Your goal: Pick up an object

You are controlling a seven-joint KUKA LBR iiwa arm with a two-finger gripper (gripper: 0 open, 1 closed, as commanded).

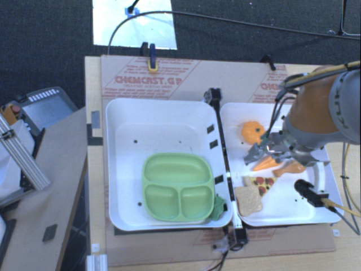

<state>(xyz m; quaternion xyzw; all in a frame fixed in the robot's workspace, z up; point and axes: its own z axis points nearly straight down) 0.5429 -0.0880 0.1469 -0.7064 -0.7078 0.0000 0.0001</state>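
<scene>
reaching into the right bin (333, 193), the claw (260, 152) sits low beside an orange carrot piece (265, 163); whether it grips is unclear. an orange ball (252, 131), pizza slice (259, 182) and bread (247, 200) lie nearby. a green tray (176, 186) fills the left bin (163, 117).

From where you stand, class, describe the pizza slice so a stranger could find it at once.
Start at the right-hand shallow white bin. Near its front lies a small triangular toy pizza slice, just behind the tan bread slice. Unlike its orange neighbours, it carries red dots.
</scene>
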